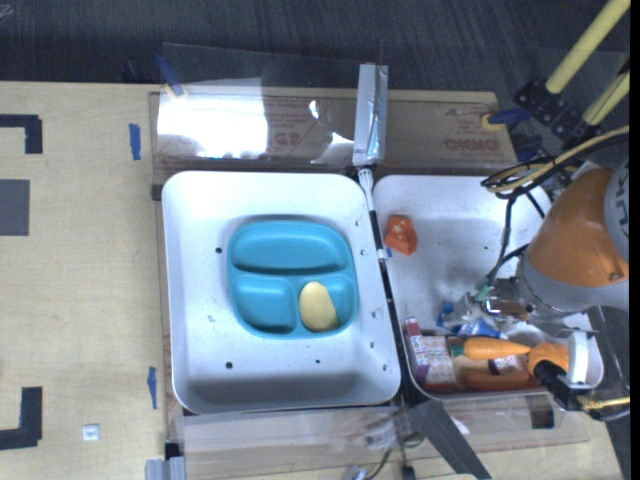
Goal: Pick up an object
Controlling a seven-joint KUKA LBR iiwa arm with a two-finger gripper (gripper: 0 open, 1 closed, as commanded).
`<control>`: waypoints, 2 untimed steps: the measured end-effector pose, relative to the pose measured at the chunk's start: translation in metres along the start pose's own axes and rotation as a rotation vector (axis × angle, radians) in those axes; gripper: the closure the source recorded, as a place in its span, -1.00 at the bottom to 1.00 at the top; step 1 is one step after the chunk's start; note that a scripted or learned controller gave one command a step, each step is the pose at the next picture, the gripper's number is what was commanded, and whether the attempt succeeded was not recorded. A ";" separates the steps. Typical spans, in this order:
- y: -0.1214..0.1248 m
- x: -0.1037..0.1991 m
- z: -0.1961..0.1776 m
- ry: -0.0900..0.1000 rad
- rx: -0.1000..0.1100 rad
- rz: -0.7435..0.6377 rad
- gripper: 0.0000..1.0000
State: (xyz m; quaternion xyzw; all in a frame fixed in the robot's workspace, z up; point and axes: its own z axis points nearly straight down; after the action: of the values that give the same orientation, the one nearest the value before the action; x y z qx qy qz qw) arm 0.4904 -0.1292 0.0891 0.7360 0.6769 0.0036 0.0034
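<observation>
A: Where is the arm (575, 238) working?

B: It is reaching into the right bin (440, 213) at the lower right of the frame, and the gripper (492, 303) is hanging over a cluster of objects along that bin's lower edge. Whether it is open or closed, I cannot tell.

A: What is lying there?

B: A smooth, orange, carrot-shaped piece (497, 349), a flat printed packet (430, 356), and a small orange object (400, 235) well apart, further up the frame.

A: Best approach?

B: Probably the orange piece, squeezed across its narrow width; it looks rigid and rounded, so it could roll.

A: And the left bin (195, 208)?

B: It is holding a glossy blue divided tray (285, 248) with a yellow egg-like lump (318, 306).
</observation>
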 end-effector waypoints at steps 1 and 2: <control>0.036 0.007 -0.061 0.000 0.005 -0.146 -1.00; 0.009 0.019 0.002 0.000 0.002 -0.172 -1.00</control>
State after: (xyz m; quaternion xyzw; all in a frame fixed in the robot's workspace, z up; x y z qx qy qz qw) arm 0.5014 -0.1110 0.0877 0.6751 0.7377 0.0025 0.0031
